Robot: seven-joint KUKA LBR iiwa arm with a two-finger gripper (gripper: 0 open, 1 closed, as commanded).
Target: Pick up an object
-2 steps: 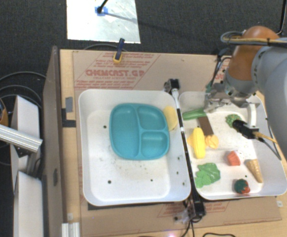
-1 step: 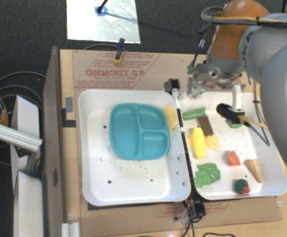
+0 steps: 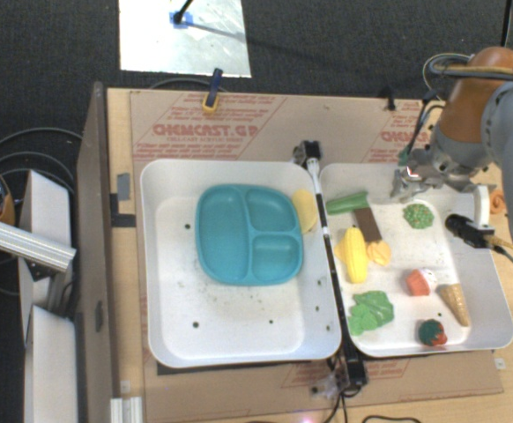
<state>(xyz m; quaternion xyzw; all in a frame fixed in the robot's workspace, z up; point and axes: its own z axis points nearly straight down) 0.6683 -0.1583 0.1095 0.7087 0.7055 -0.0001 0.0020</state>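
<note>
On the bench: two shallow white bins side by side, left bin (image 3: 173, 324) and right bin (image 3: 494, 311), on a brown cardboard sheet (image 3: 239, 126).
Left bin: a teal divided plate (image 3: 248, 234) lies flat near the middle, with a pale yellow piece (image 3: 304, 208) touching its upper right edge, against the wall the bins share.
Right bin, upper part: a green block (image 3: 346, 203) at the top left, a dark brown piece (image 3: 368, 226) just below it, and a round green toy (image 3: 418, 215) further right.
Right bin, middle: a yellow corn cob (image 3: 353, 254) stands lengthwise near the shared wall, a small yellow lump (image 3: 379, 253) touching its right side.
Right bin, lower part: a leafy green toy (image 3: 372, 311) at the lower left, a small red and white block (image 3: 420, 282), a tan cone (image 3: 456, 302) near the right wall, and a red and green ball (image 3: 431, 332) at the bottom.
Arm: the grey arm (image 3: 503, 117) with its orange band reaches in from the right, over the top right corner of the right bin.
Gripper: the gripper (image 3: 412, 176) points down just above the round green toy, apart from it.
Fingers: too small and shadowed to judge; I cannot tell how far apart they are, and nothing seems to sit between them.
Beyond the bins: a silvery sheet (image 3: 186, 25) lies on the dark floor at the top.
</note>
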